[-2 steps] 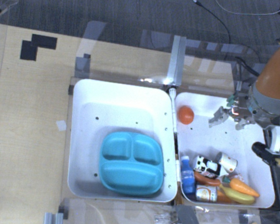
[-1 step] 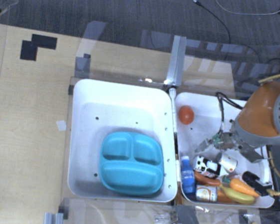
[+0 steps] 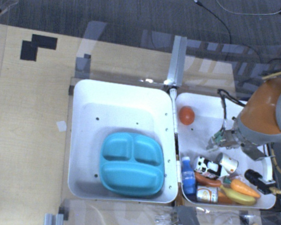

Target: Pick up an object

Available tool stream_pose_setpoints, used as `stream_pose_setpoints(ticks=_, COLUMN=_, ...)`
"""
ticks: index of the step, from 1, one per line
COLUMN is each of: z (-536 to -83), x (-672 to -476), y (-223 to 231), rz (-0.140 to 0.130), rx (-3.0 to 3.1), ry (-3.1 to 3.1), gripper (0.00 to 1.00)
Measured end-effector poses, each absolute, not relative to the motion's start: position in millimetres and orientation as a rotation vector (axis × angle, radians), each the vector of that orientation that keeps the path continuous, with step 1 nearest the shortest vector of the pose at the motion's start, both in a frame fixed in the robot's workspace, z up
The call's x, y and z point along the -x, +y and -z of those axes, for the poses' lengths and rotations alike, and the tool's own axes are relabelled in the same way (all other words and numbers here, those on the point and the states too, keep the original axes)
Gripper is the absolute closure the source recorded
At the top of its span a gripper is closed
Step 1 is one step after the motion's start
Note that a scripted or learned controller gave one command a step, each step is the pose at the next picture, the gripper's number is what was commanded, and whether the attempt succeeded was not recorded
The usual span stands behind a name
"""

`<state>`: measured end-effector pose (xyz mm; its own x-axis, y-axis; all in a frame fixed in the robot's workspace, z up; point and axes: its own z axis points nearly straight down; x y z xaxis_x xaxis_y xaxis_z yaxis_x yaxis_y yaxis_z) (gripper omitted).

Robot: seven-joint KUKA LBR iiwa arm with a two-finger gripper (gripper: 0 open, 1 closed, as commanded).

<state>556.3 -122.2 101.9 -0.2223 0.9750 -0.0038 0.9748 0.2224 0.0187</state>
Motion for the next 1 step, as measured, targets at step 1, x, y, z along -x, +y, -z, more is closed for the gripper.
stream_pose_setpoints(ticks=1, z=-249.6, x=-564.5, y=-142.0, rz=-0.006, rx=-1.894, ry=2.497, gripper=1.00)
